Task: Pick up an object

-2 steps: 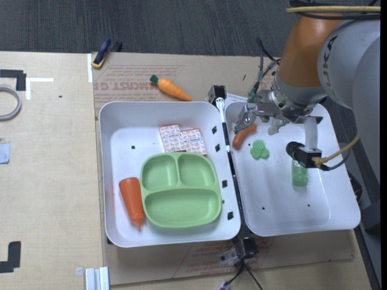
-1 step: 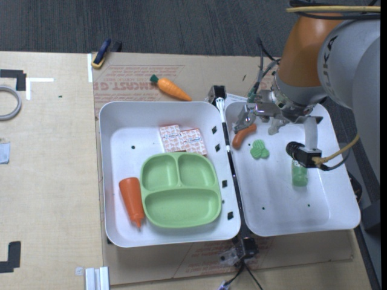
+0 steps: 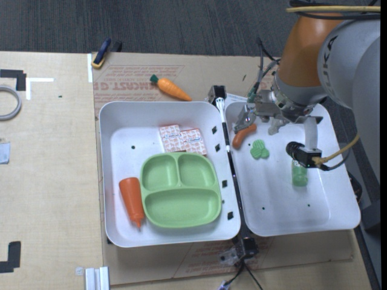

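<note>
Cardboard [image 3: 139, 77] behind the right bin [image 3: 314, 216] bears red print, seemingly reversed and not readable. Dark letters on the grey arm [image 3: 357, 53] are cut off. The gripper [image 3: 249, 115] hangs over the right bin's back left corner; whether it is wide or narrow I cannot tell. The red-orange toy [image 3: 242, 136] lies in that same corner, just under the gripper, perhaps touching it. It is short, round-ended and smooth, and lies slantwise on the bin's floor.

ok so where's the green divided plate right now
The green divided plate lies in the left bin, toward its front, with an orange carrot at its left and a red-and-white packet just behind it.
</note>
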Controlling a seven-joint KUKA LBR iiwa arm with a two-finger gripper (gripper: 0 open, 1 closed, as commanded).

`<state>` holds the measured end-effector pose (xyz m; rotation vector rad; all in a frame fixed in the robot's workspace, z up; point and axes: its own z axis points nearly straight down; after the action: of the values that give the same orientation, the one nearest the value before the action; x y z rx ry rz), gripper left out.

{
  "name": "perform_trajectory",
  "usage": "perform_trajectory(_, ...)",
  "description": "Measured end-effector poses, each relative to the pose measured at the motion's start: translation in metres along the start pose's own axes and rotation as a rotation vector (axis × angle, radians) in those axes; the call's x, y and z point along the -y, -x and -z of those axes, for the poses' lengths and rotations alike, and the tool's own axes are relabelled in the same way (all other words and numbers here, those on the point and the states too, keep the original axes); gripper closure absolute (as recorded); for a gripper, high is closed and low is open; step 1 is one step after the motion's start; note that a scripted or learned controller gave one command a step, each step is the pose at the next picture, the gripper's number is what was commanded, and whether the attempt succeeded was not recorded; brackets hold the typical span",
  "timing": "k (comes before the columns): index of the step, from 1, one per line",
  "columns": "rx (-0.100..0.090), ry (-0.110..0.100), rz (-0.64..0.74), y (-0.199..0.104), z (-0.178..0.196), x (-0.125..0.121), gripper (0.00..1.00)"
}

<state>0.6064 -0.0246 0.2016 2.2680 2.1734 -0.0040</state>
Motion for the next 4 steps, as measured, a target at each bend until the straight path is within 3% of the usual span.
perform_trajectory(4, 0.0, 0.0, 0.0, 0.0, 0.0, 0.0, 0.0)
